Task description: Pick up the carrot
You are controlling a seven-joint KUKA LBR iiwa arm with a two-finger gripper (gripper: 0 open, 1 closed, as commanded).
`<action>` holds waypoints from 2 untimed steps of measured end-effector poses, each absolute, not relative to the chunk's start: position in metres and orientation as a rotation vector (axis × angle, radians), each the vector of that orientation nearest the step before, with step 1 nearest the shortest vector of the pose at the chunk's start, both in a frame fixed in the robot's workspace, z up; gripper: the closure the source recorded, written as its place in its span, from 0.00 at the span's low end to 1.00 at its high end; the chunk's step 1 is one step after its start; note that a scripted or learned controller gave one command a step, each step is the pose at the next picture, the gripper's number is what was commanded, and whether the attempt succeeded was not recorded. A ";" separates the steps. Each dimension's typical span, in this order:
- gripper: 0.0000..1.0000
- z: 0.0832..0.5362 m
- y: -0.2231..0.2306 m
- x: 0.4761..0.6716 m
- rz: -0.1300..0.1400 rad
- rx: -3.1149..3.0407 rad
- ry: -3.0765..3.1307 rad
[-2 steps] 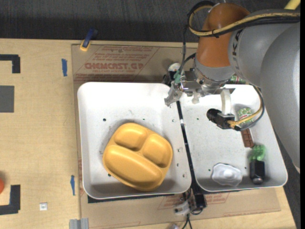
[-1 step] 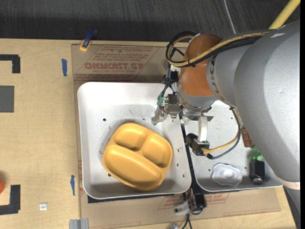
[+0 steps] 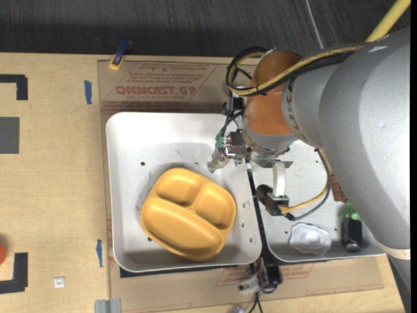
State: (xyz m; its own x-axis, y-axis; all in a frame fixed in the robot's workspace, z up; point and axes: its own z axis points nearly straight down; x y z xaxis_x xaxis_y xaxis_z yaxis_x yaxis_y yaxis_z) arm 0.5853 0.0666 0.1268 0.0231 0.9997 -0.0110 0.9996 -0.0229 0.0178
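Reaching in from the right of the frame, the gripper (image 3: 251, 156) was held above the wall between the left bin (image 3: 124, 175) and the right bin (image 3: 306, 171), whether released or clenched not being discernible, while an orange scrap (image 3: 2, 254), not identifiable as the carrot, was seen at the lower left edge.

Wooden bench (image 3: 45, 194) carries flattened cardboard sheet (image 3: 163, 87); two white bins (image 3: 127, 175) sit side by side upon it.
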 end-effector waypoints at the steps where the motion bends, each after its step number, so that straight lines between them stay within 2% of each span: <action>1: 0.00 0.186 0.049 0.663 0.002 2.233 2.207; 2: 0.00 0.185 0.006 0.667 -0.001 1.811 2.568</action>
State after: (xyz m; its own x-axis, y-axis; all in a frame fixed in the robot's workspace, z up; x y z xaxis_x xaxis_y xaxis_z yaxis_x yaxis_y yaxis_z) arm 0.6667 0.0060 0.1852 -0.3358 0.9419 -0.0001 0.9419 0.3358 -0.0006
